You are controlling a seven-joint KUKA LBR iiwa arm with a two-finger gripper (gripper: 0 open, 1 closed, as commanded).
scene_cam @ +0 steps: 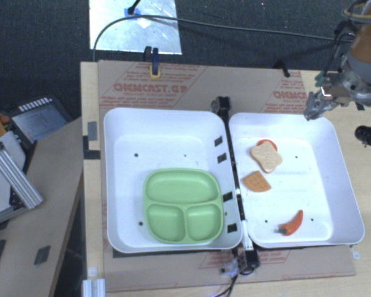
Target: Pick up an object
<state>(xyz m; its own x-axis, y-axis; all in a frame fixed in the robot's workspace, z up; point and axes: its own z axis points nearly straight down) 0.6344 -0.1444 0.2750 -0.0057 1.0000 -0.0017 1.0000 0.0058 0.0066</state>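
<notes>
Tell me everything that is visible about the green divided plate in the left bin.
The green divided plastic plate is pale green, a rounded rectangle with a raised rim. It has three compartments: one wide along the far side and two smaller at the near side. It looks smooth and matte. It lies flat, right way up, in the near right part of the left white bin, close to the wall by the divider. Nothing lies on it.

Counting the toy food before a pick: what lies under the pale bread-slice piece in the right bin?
A red round piece pokes out from under the pale bread-slice piece at its top edge. How much of the red piece is covered cannot be seen.
</notes>
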